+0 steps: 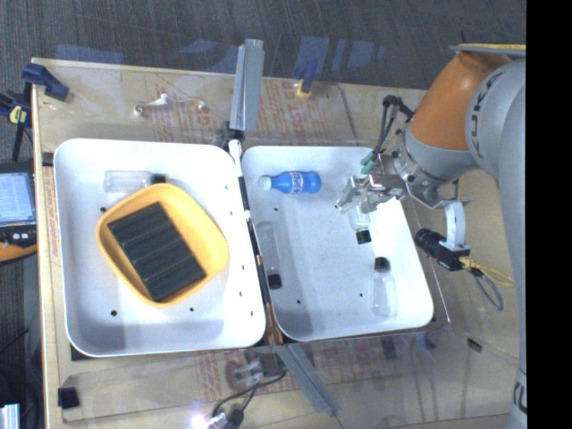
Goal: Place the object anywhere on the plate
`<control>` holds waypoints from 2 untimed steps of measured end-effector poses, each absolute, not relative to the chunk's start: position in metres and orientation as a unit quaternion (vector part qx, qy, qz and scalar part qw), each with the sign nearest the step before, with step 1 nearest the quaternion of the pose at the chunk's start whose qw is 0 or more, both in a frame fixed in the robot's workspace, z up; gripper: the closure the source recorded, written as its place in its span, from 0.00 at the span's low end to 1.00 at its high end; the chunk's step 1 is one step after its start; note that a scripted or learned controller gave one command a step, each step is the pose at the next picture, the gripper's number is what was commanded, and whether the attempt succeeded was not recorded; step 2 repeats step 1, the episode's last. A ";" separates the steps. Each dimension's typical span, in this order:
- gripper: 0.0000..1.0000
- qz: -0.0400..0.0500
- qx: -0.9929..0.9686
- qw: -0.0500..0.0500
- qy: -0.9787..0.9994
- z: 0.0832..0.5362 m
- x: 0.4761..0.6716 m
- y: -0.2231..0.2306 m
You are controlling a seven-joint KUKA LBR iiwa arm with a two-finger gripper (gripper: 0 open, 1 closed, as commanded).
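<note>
dark grey carpet floor [134, 16] — pale wooden bench [134, 96], glare along front edge

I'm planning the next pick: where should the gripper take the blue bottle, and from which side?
Likely across the middle of the blue bottle, coming straight down. It lies on its side in the right bin, white cap toward the left bin, so closing the fingers across its narrow width should fit best.

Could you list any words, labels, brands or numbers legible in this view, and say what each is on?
None can be read.
Blue bottle in the right bin: its label is too blurred to read.
Bench: faint reddish printing along its surface, too blurred to read.
Device at the left edge: its lit screen is too small to read.
</note>
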State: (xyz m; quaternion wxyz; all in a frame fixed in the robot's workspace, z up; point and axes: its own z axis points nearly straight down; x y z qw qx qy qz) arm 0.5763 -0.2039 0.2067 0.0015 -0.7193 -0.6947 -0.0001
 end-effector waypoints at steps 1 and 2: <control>0.00 0.000 -0.719 0.002 -0.695 0.207 0.576 -0.204; 0.00 0.000 -0.719 0.002 -0.695 0.207 0.576 -0.204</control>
